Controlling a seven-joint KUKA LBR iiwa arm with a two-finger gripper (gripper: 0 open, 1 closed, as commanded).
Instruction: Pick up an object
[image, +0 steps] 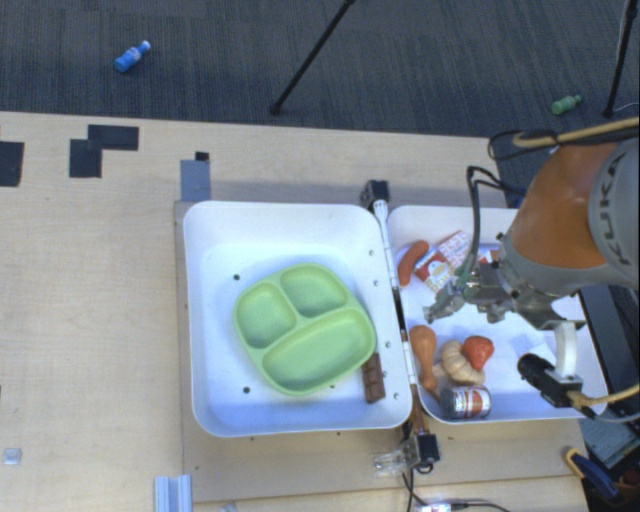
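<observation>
Right bin (600, 385): red sausage (411, 262) and red-white packet (440, 262) near the far-left corner; orange carrot (425, 352), tan pastry (460, 362), red tomato (479, 349) and tin can (465, 402) clustered at the near edge.

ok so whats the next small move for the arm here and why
Probably lower the end effector straight down: it hangs over the right bin with nothing visibly gripped, the red-and-white packet beside it, and the carrot and can nearer the front.

My arm (575, 215) runs off the right edge and covers part of the right bin (500, 412). My claw (462, 297) blurs against the clutter beneath; its grip is unreadable.
</observation>
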